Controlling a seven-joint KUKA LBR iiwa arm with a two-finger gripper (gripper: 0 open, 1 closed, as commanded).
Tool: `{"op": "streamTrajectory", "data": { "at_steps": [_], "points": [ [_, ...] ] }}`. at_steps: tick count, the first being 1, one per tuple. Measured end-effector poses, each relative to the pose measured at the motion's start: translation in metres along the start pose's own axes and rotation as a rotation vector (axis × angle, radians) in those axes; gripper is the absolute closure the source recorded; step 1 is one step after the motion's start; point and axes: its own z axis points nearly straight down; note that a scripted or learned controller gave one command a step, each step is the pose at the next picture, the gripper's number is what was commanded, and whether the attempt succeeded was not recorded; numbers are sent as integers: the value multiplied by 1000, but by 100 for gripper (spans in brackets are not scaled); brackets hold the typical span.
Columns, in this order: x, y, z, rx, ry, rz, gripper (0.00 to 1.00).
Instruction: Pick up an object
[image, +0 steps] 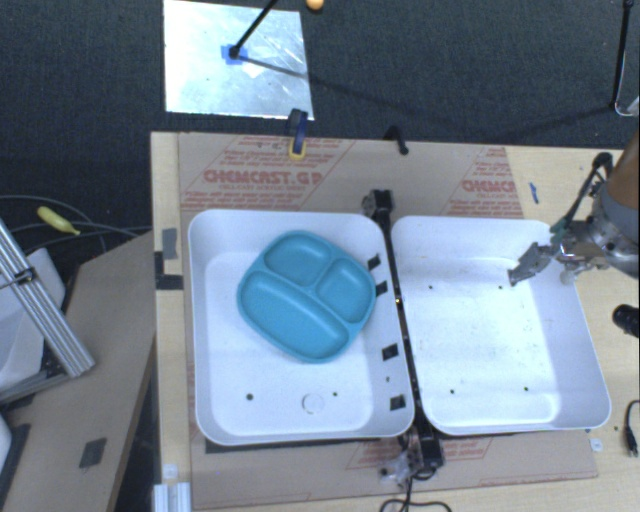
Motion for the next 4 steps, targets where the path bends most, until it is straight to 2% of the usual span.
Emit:
{"op": "streamTrajectory", "data": {
  "at_steps": [1,2,3,4],
  "points": [
    [-6,-50,137,5,2,4,0],
    [143,-26,25,-10,6,-15,0],
    [211,31,-5,-9,3,-10,0],
    [271,-38,-43,1,2,-4,0]
  ]
}}
